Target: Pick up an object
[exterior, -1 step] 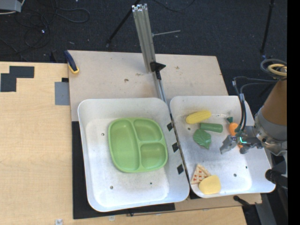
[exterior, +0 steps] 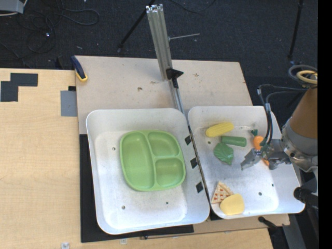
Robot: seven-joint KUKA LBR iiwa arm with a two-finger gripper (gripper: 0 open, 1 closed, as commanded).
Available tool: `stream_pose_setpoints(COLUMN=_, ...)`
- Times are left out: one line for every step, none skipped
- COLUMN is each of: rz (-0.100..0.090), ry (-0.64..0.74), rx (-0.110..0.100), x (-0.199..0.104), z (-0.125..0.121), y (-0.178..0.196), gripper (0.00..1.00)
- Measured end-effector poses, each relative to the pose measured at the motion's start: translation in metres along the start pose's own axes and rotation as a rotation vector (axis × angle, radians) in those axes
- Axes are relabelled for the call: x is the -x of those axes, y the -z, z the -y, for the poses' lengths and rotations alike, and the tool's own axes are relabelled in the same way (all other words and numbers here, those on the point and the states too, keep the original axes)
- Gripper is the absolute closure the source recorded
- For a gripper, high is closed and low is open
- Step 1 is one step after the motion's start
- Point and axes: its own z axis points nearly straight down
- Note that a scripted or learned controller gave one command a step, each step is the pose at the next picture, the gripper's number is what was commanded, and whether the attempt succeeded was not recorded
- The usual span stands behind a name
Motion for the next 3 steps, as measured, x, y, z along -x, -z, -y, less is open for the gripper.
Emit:
stream_pose_setpoints(rz=-0.002, ry=0.000, rx=-0.006, x=-0.001, z=0.004, y=-0.065, gripper=0.00)
stream_pose_setpoints(rz=-0.002, ry=0.000, rx=0.003, x=-0.001, z=0.002, y=-0.112, gripper=0.00)
stream_pose_setpoints(rz=-0.003, ry=-0.004, rx=0.008, x=0.000, z=0.000, y=-0.099, gripper=1.00)
